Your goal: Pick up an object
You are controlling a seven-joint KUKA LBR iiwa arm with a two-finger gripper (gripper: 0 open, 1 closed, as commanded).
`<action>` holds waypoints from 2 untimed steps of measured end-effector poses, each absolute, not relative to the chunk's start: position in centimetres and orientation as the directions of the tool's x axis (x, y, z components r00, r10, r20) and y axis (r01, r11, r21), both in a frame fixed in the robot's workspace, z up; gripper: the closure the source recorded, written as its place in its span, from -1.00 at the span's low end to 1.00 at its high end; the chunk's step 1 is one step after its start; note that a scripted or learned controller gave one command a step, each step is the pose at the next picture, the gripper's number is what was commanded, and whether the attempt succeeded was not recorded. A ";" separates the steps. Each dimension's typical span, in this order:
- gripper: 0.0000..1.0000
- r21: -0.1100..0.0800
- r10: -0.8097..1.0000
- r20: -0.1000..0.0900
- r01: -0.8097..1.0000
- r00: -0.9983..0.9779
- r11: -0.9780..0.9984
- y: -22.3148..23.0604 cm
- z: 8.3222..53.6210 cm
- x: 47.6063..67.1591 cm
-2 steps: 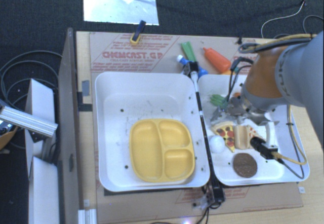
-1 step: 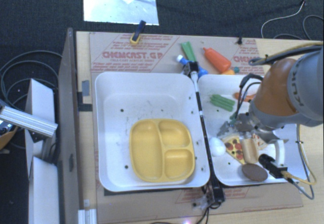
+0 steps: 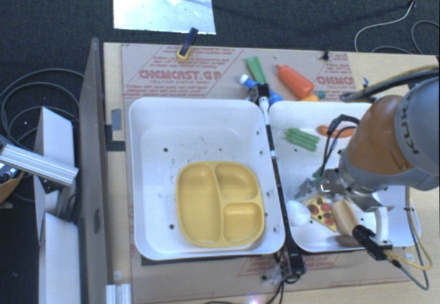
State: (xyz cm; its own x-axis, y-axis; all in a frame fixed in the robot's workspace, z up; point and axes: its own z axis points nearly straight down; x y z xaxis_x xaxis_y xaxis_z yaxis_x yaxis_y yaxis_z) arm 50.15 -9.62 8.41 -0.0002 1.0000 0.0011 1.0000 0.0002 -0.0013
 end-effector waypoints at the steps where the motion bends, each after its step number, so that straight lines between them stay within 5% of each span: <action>1: -1.00 0.006 1.000 -0.006 1.000 0.005 -0.005 -17.3 12.7 51.3; 2: -1.00 0.007 1.000 0.002 1.000 -0.011 0.011 -9.9 16.6 55.0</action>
